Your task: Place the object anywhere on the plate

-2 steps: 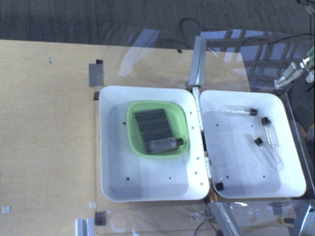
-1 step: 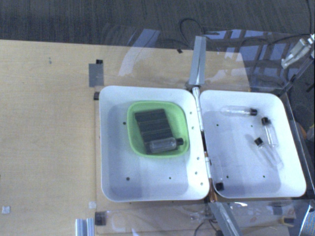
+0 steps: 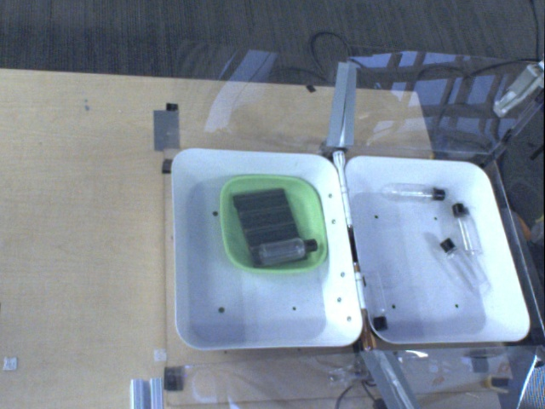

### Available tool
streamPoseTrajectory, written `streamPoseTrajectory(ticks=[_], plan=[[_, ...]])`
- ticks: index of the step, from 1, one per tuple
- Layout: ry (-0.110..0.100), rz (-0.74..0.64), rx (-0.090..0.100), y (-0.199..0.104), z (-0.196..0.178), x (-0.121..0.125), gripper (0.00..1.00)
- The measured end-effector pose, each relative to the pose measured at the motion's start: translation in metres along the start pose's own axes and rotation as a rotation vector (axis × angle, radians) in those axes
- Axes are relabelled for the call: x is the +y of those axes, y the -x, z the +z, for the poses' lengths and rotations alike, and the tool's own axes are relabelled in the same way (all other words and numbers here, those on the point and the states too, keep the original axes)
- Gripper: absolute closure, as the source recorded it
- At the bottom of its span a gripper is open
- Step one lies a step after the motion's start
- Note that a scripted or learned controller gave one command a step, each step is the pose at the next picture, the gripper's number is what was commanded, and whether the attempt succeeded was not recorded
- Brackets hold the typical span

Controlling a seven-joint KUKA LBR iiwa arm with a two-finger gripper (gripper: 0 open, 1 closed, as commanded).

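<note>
A green square plate sits in the upper middle of the left bin. On it lies a dark ridged block. A clear vial with a black cap lies across the plate's near side, touching the block's lower end. In the right bin lie two more clear vials with black caps, one near the far wall and one toward the right wall. A small black cap rests beside the second vial.
A small black piece lies in the right bin's near left corner. A grey metal post stands behind the seam between the bins. A pale grey part pokes in at the top right edge, behind a clear screen.
</note>
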State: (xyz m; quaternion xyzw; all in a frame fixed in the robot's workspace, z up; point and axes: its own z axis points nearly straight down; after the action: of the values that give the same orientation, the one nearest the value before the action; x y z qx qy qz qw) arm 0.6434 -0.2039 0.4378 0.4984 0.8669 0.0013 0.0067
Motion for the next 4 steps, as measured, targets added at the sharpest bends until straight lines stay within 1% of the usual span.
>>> streamPoseTrajectory(ticks=[1, 2, 3, 4], plan=[[0.000, 0.006, 0.000, -0.031, -0.001, -0.056, 0.00], [0.000, -0.175, 0.000, -0.054, -0.001, -0.096, 0.00], [0.000, -0.175, 0.000, -0.054, -0.001, -0.096, 0.00], [0.000, -0.396, 0.000, -0.056, -0.001, -0.098, 0.00]])
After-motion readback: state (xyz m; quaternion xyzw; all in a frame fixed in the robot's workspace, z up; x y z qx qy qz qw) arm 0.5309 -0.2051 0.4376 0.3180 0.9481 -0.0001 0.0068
